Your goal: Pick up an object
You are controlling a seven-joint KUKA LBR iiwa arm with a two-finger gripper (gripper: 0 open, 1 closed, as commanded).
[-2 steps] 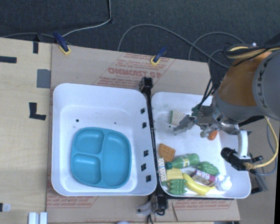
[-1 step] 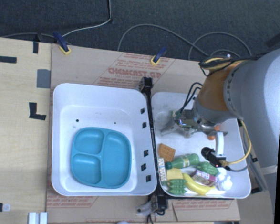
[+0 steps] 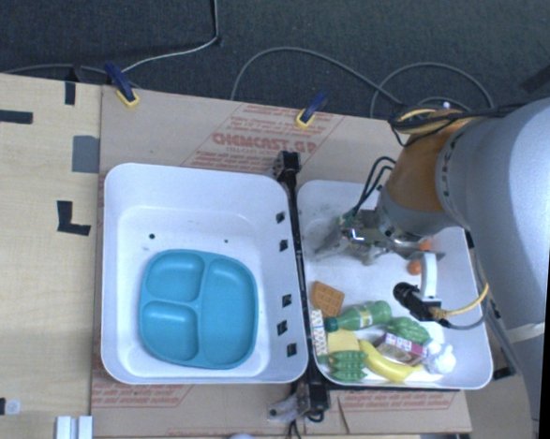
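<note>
Green bottle [image 3: 360,316], lying on its side in the right bin [image 3: 471,368], among a cracker [image 3: 326,297], a banana [image 3: 387,362] and other toy food. Probably light, hard plastic, smooth and prone to roll; best pinched across its body. Gripper [image 3: 354,236] hovers above the bin's far end; finger spread cannot be told.

A robotics lab: white bins [image 3: 113,249] on a cardboard-covered bench [image 3: 252,142], clamps [image 3: 124,91], trailing cables [image 3: 213,31]
</note>
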